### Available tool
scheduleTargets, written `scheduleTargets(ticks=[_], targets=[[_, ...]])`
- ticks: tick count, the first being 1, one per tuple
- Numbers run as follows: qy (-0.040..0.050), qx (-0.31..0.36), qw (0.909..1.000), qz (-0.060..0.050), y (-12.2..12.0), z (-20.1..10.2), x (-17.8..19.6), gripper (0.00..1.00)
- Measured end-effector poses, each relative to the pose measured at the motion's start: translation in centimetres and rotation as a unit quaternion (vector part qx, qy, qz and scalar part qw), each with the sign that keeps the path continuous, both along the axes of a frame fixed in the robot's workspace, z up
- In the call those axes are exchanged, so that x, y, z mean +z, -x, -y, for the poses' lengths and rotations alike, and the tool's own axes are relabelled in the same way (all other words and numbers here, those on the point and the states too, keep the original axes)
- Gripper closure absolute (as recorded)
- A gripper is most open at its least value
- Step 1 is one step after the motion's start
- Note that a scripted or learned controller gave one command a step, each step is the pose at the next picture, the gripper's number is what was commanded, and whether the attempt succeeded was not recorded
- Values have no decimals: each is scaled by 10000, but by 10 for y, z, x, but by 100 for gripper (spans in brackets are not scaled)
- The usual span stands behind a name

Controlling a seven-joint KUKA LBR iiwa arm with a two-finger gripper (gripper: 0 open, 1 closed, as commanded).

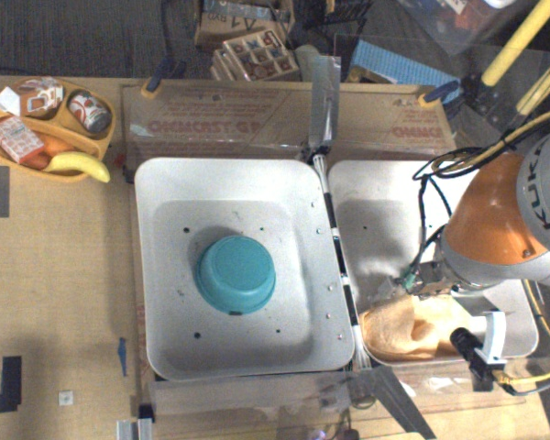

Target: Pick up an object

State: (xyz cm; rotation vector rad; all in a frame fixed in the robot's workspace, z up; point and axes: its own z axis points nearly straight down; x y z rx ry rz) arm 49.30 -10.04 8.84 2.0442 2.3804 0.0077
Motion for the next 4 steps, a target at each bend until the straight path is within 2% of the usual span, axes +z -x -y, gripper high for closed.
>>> scheduleTargets(ticks=[1, 2, 3, 4], targets=[[7, -508, 9987, -1, -26, -3, 0, 0], [11, -171, 9999, -24, -65, 36, 48, 0], [8, 417, 9991, 8, -21, 28, 0, 0], [7, 226, 9997, 11, -25, 46, 0, 0]])
